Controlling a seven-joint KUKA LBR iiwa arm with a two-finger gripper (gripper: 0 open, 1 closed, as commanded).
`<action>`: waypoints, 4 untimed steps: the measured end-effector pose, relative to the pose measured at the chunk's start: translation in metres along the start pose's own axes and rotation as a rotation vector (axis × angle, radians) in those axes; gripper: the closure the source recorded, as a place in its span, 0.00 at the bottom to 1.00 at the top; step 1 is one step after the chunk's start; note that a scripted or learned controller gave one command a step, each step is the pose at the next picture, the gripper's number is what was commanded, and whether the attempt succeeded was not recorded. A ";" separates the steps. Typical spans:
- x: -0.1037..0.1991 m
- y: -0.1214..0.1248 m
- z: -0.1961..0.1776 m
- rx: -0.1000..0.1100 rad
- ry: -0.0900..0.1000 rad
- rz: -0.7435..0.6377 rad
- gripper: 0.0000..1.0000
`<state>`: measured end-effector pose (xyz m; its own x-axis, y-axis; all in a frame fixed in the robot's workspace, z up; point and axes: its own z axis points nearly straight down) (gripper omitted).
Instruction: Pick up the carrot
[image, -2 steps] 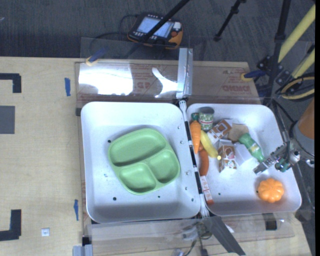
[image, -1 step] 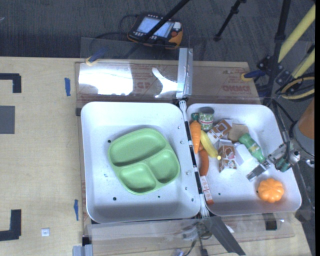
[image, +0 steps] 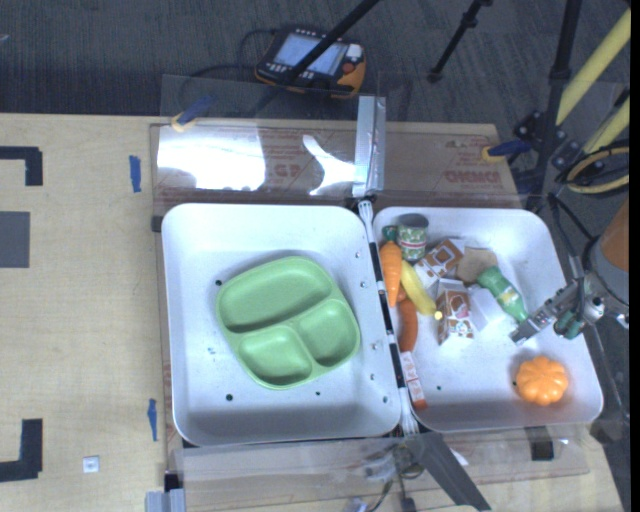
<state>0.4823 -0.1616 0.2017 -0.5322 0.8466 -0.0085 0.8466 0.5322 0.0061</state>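
The carrot is orange and lies lengthwise along the left wall of the right bin, with its upper end near a small can. A yellow banana lies against its right side. A darker orange-red piece sits just below it. My gripper hangs over the right side of the right bin, well to the right of the carrot and apart from it. It is just above an orange pumpkin.
A green bottle and snack packets lie between the gripper and the carrot. A thin red item rests by the divider low down. The left bin holds a green divided plate.
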 end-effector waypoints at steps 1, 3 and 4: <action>0.000 0.000 0.000 0.000 0.000 0.000 0.00; -0.050 -0.035 0.116 0.001 0.008 -0.663 0.00; -0.051 -0.033 0.105 -0.004 0.003 -0.661 1.00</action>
<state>0.4829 -0.2227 0.0971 -0.9397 0.3418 -0.0088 0.3418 0.9398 0.0038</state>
